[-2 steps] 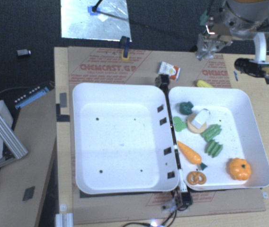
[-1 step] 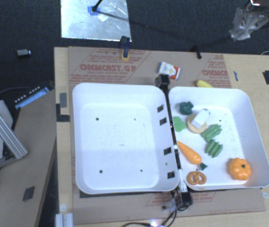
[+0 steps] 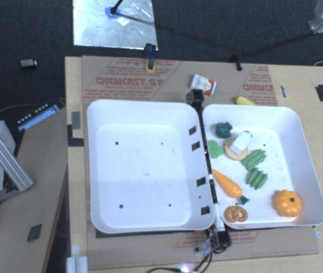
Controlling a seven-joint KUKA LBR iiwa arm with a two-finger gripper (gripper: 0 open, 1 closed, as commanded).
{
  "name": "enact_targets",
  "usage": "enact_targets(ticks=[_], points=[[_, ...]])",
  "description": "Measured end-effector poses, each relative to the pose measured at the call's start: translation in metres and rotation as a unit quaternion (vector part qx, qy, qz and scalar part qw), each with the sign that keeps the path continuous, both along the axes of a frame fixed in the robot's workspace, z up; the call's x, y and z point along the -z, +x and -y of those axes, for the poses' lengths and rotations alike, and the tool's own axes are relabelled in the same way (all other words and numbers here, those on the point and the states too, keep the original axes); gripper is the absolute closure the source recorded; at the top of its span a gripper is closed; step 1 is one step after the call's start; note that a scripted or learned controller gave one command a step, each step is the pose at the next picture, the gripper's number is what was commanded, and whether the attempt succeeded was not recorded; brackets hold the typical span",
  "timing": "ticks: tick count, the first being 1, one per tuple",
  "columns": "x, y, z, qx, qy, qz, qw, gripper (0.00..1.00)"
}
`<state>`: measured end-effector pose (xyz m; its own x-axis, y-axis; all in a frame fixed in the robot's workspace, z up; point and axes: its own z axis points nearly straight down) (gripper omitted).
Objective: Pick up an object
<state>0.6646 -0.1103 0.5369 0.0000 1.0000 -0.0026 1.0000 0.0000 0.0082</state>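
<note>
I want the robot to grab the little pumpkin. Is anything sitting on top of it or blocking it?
Nothing visible covers the pumpkin. It sits by itself in the near right corner of the right bin, open from above. The closest things, the green beans and the pretzel, lie apart from it.

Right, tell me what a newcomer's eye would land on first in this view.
The cluster of toy food in the right bin stands out: an orange pumpkin near its front right corner, a carrot by the divider, and green pods in the middle. A pretzel lies at the front edge. Behind the bins, a yellow piece rests on the board.
</note>
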Motion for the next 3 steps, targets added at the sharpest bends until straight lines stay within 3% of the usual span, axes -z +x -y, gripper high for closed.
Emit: enact_targets(ticks=[1,2,3], points=[[0.023,-0.072,0.011,0.0,0.0018,-0.005,1.0,1.0],[0.0,-0.056,0.03,-0.001,0.0004,-0.001,1.0,1.0],[0.001,-0.159,0.059,0.002,0.0012,-0.003,1.0,1.0]])
